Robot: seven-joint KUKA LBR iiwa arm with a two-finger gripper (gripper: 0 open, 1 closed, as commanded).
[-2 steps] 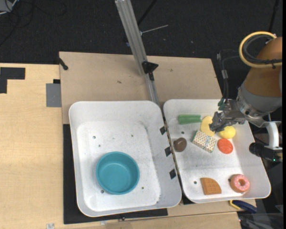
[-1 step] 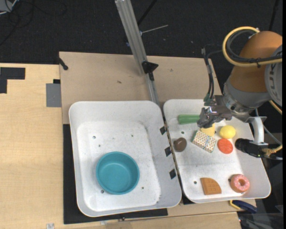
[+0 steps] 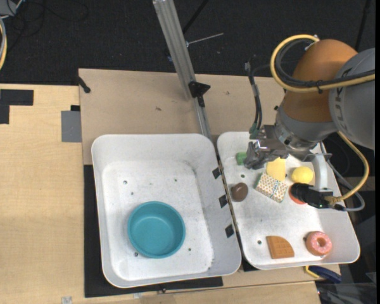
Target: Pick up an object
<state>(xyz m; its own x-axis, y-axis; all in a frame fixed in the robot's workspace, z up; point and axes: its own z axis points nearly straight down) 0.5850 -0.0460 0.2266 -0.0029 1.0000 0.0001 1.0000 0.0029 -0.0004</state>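
My gripper (image 3: 256,154) hangs over the far left part of the right bin (image 3: 343,253), under the orange wrist. A small green piece (image 3: 240,158) lies just to its left. A yellow block (image 3: 277,168) and a patterned cube (image 3: 272,187) sit just right of and below it. Also in this bin are a brown round piece (image 3: 239,192), a yellow lemon-like thing (image 3: 302,175), a red piece (image 3: 297,197) partly under a black cable end, a pink donut (image 3: 318,242) and an orange toast-like slab (image 3: 280,247). Nothing shows in the gripper.
The left bin (image 3: 101,152) holds a blue bowl (image 3: 155,228) near its front. A slanted aluminium post (image 3: 177,43) rises behind the bins. Black clips (image 3: 223,200) mark the shared rim. Cables loop around the arm at the right.
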